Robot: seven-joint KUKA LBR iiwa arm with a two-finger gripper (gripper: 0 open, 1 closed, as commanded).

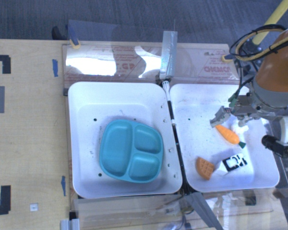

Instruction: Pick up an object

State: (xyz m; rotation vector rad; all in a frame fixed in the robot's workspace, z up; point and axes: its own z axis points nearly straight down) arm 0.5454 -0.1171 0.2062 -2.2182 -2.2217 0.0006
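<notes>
Grey metal fingers of the two-finger gripper (226, 117) hang low over the right white plastic bin (192, 104), but whether they are spread or pressed together cannot be told, since the wrist above covers most of them and only one tip on the left shows plainly. Just below and to the right of that tip lies the small orange toy carrot (227, 133), tilted, its green end pointing away toward the lower right; whether the tip touches it is not clear. Further below sits the black-and-white blocky toy (235, 162), too small to name surely, and to the lower left of the gripper rests the orange waffle-textured wedge (205, 167). Well apart to the left, in the left white plastic bin (81, 104), lies the teal three-compartment plastic plate (131, 150). Behind the gripper, the grey arm with its orange band (276, 75) is cut off at the right.
</notes>
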